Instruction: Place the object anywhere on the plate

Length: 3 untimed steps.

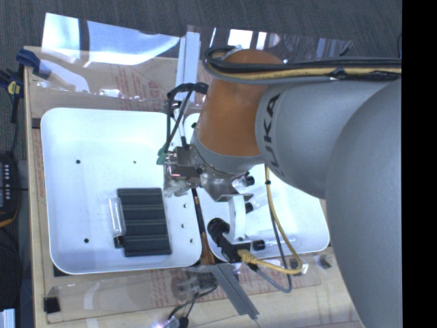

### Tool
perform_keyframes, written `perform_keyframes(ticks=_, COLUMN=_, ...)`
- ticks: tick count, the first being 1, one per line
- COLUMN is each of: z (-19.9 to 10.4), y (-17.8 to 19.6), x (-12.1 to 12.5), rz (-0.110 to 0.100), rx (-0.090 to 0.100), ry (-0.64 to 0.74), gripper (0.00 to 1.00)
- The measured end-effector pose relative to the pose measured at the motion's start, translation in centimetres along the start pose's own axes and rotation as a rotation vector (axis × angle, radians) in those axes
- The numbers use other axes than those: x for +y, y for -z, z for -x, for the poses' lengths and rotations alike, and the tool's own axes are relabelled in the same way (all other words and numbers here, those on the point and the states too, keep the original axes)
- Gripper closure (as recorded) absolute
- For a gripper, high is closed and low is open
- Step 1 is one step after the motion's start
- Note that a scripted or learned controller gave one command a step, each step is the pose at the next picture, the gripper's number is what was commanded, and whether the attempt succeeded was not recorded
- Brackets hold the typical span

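Black ribbed rectangular block (143,221) lies in the left white bin (89,149); gripper (181,173) apparently hangs near the block, its grip unreadable.

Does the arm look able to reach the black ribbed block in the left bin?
Probably yes: the black ribbed block lies uncovered in the left bin, and the arm hangs just to its right. A clear bar lies along its other side.

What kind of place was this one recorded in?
Probably a robotics lab workcell: a grey-and-orange arm reaches over a wooden bench bearing white bins, with dark carpet around.
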State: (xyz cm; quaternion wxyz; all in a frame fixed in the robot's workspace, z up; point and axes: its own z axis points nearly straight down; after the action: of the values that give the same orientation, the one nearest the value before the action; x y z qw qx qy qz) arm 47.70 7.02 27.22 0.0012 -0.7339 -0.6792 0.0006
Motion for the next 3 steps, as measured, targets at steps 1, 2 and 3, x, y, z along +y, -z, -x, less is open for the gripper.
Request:
perform_keyframes(ticks=1, z=-9.8, y=-6.7, x=-1.0, rz=-0.007, rx=-0.003, ry=-0.223, gripper=1.00)
perform_keyframes(ticks=2, z=-8.3, y=-5.8, x=0.5, rz=-0.004, rx=-0.002, ry=-0.222, gripper=1.00)
perform_keyframes(ticks=3, z=-8.3, y=-5.9, x=0.5, rz=-0.005, rx=-0.002, ry=-0.221, gripper=0.00)
